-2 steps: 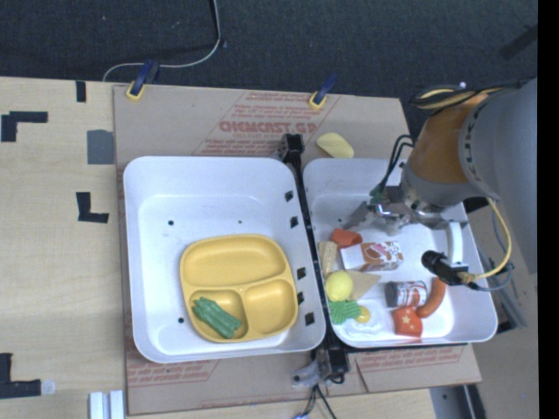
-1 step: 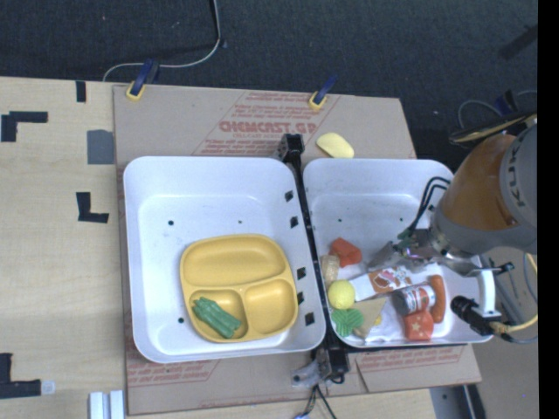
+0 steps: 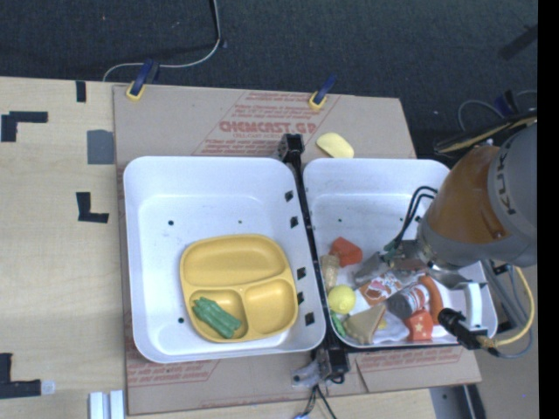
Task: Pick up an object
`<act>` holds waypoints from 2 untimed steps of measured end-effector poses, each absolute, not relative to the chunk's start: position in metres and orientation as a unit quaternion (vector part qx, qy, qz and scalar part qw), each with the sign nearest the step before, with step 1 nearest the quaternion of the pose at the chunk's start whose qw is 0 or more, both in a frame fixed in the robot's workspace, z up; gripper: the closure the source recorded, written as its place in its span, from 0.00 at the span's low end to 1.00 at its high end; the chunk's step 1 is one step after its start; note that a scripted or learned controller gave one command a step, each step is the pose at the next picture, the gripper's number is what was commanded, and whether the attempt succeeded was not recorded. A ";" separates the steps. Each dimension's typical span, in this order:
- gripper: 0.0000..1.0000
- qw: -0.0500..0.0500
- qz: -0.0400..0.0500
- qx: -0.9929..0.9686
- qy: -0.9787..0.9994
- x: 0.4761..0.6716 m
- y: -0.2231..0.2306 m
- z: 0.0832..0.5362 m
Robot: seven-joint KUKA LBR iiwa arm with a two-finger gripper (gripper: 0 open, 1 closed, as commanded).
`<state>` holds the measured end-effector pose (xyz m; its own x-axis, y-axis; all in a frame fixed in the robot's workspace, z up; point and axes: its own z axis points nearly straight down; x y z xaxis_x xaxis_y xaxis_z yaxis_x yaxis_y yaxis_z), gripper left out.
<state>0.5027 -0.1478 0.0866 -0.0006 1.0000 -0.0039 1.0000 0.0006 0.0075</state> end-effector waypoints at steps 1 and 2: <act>0.00 0.009 -0.002 0.709 0.705 0.495 -0.103 0.087; 0.00 0.005 -0.003 0.708 0.706 0.554 -0.105 0.086</act>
